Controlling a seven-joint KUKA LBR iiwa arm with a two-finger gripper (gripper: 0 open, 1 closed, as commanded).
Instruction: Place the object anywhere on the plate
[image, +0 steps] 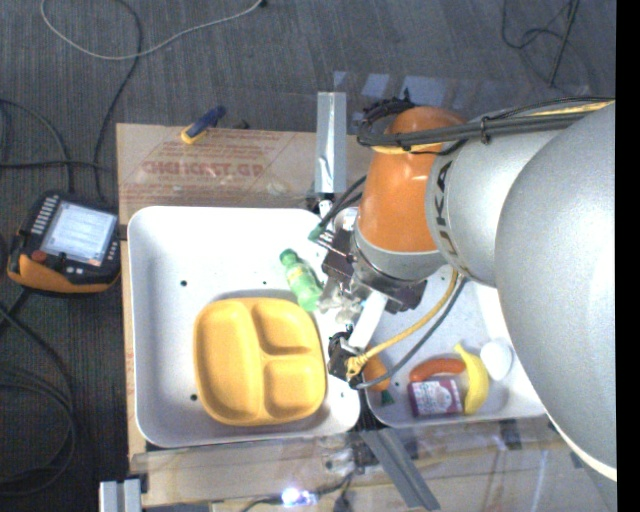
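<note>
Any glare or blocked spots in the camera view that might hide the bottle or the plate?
Camera view: even light, the yellow plate sharp with soft sheen; the green bottle clear beside the gripper; the arm bulks large and slightly soft, covering much of the right bin; a small bright glint at the bottom edge.

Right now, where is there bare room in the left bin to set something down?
Free: the white left bin's floor above the yellow divided plastic plate, bordered by the green plastic bottle, and the plate's own compartments. Crowded: around the tool.
</note>
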